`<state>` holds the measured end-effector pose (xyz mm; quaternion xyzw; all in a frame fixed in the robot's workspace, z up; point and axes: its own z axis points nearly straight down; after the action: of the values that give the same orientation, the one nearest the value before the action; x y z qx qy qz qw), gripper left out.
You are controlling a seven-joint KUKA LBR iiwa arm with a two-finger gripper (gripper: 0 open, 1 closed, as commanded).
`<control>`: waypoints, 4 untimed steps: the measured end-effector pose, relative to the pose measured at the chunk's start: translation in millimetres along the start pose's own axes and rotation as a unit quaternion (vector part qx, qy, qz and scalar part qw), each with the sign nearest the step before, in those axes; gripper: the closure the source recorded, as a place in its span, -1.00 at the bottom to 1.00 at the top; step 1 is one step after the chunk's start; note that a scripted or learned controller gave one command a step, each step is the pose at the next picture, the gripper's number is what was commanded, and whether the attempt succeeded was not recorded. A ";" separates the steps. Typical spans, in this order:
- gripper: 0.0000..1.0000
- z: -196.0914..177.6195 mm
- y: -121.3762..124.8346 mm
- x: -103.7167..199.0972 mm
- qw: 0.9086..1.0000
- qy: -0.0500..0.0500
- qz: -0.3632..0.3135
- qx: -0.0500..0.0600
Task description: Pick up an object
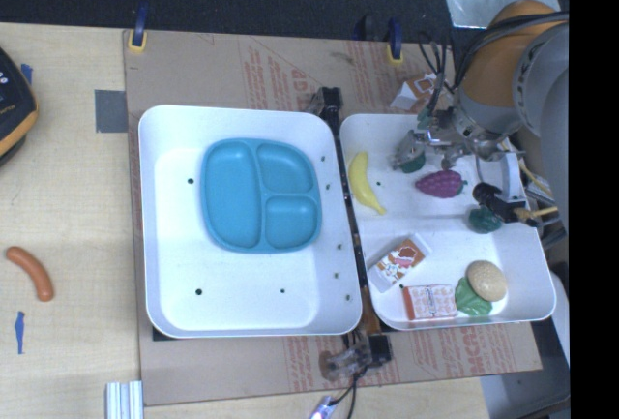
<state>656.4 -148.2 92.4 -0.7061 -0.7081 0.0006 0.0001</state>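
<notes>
At the bottom right of the frame, in the right bin (542, 257), a round tan and green toy (484, 284) is lying in the lower corner, touching a red and white packet (428, 301). A small card (398, 262) is sitting just up and left of them. In the middle of the frame, the left bin (164, 214) is holding a blue plate (259, 194), well apart from the work. At the far left, a sausage (31, 272) is lying out on the table (58, 194).

Higher in the right bin, a banana (366, 183) is lying along the left wall. The purple grapes (441, 183) are sitting right of it, with a dark green piece (486, 216) just lower right of them. It is too small to tell what that piece is.

The arm (522, 69) is reaching in from the upper right, and its jaws are hanging over the bin's upper part, just above the grapes. The tangle of metal and cable there is hiding whether the jaws are open or shut, and nothing is visibly held.

The grapes are probably the likeliest pick, being nearest. To do it well, the jaws should be centring over the bunch and straddling it, coming straight down. They should be staying clear of the dark piece and the bin wall, then closing gently, since a lumpy bunch may be rolling aside.
</notes>
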 end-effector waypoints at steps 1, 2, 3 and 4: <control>-1.00 0.4 -0.1 24.7 1.000 0.000 -0.001 0.002; -1.00 0.1 -0.3 -23.4 1.000 0.000 0.000 0.000; -1.00 0.1 -11.7 -43.8 1.000 0.001 0.000 0.001; -1.00 -9.6 0.2 -9.1 1.000 0.000 -0.001 0.000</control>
<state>656.6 -157.4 102.0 -0.7054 -0.7089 0.0007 0.0004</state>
